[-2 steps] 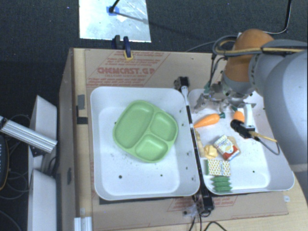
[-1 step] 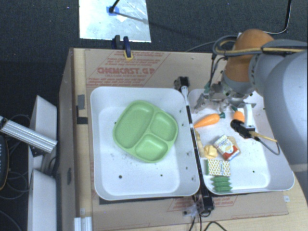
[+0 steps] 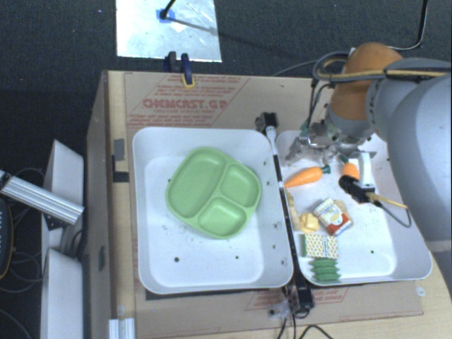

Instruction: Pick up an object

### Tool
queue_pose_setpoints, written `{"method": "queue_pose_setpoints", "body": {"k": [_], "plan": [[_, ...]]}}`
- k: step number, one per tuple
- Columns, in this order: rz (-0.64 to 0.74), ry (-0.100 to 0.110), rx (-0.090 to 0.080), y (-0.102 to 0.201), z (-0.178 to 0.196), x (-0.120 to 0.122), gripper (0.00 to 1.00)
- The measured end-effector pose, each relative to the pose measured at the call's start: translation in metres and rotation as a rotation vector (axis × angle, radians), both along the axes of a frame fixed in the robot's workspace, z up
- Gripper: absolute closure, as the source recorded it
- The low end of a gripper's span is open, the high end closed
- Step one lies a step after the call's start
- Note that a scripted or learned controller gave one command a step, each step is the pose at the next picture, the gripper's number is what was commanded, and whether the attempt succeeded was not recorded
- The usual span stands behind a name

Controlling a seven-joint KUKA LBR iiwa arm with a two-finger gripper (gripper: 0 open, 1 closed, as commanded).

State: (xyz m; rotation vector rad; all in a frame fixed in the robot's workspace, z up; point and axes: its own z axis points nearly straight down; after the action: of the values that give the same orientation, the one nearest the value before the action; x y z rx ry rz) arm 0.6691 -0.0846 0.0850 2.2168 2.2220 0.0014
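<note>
Carrot (image 3: 304,178), the toy one, is the likeliest target: it lies in the upper left part of the right bin (image 3: 404,258), just below the tool (image 3: 308,147) and close to the wall shared with the left bin (image 3: 159,263). The tool hangs over the bin's back corner, a little beyond the carrot. Whether it is released or clenched cannot be told from this angle, and nothing can be seen held in it.

The carrot's long axis runs roughly across the view and rises slightly to the right. Its narrower tip seems to point at the shared wall, and the end with a hint of green points toward the arm.

A good grasp would probably come straight down over the carrot's thick middle and close across the short width, not along the length. The tool should stay clear of the wall so that it doesn't catch on the rim. The red and white packet (image 3: 332,216) lies nearer the camera and well apart, so it shouldn't interfere. The green plate (image 3: 212,193) sits in the left bin.
</note>
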Motion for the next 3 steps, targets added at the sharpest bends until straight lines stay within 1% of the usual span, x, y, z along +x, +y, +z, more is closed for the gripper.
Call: {"method": "queue_pose_setpoints", "body": {"k": [3], "plan": [[0.000,0.000,0.000,-0.0002,0.0000,0.0000,0.00]]}}
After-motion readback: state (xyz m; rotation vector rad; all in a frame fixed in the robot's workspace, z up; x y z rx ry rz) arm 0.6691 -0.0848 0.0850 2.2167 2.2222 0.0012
